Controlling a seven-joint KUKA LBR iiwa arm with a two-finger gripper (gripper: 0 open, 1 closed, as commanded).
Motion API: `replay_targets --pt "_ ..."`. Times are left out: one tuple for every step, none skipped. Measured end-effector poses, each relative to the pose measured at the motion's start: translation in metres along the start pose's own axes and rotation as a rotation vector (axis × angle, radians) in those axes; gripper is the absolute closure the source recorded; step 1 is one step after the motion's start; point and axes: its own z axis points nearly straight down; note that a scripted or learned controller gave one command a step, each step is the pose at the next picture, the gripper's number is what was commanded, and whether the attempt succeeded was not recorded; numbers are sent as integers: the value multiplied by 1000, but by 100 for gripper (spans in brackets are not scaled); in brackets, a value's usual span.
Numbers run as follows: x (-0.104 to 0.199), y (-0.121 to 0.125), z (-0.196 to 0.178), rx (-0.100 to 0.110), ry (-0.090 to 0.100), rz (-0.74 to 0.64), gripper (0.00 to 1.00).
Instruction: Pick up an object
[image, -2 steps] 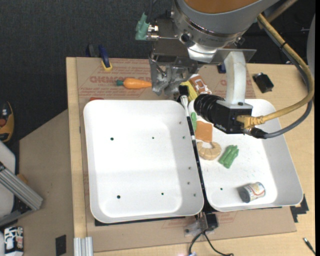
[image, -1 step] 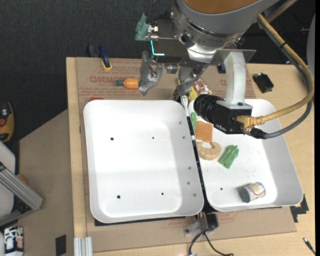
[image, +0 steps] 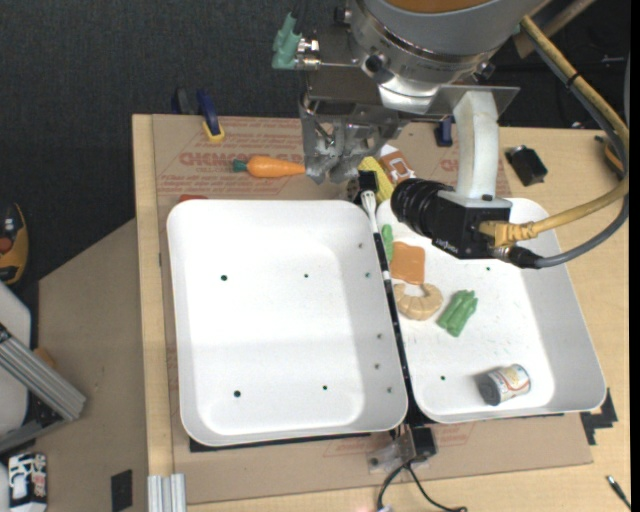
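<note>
Several objects lie in the right bin (image: 560, 330): a green piece (image: 458, 312), an orange block (image: 408, 262), a tan ring (image: 418, 300), a small can (image: 503, 383). Whether the end effector (image: 335, 150) holds anything I cannot tell. Best to descend squarely over one isolated item, perhaps the can.

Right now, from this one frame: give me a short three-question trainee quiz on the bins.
1. True or false: the green block lies in the right bin.
2. Which item lies nearest the right bin's front edge? A) can B) orange block C) beige ring
3. Fill in: the toy carrot lies on the ____ behind the left bin, outside both bins.

Key: 1 true. 2 A. 3 cardboard.
</note>
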Motion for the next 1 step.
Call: replay_targets --pt "0 0 0 1 -1 0 0"
